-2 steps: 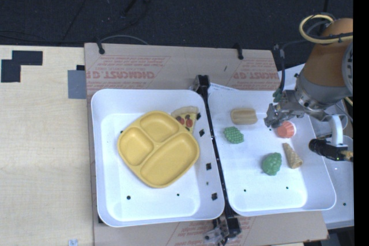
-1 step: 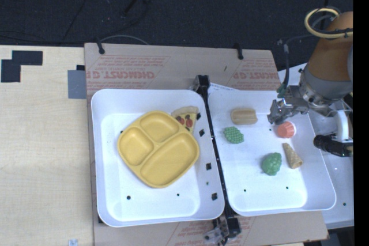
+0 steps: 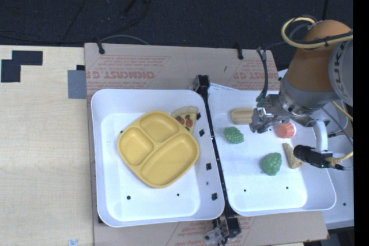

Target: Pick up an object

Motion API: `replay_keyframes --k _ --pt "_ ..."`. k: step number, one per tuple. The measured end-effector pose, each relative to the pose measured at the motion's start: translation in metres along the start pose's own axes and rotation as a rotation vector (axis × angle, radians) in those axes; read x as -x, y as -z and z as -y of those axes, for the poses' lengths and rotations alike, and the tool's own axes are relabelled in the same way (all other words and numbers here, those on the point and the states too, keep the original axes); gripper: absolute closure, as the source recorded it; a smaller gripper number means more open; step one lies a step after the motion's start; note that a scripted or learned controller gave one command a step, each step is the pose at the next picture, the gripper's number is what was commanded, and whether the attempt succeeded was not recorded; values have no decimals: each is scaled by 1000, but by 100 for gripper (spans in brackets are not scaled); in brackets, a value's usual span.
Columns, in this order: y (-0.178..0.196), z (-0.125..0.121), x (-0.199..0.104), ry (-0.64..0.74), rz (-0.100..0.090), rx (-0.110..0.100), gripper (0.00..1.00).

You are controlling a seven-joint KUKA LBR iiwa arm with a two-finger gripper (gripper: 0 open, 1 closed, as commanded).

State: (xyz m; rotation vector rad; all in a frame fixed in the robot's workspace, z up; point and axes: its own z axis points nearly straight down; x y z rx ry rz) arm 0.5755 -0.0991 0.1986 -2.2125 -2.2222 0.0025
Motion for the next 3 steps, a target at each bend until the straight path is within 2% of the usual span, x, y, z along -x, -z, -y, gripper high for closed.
replay_keyframes --k 1,3 --pt "13 10 -55 0 2 1 100" --pt "35 49 -163 1 1 -1 100"
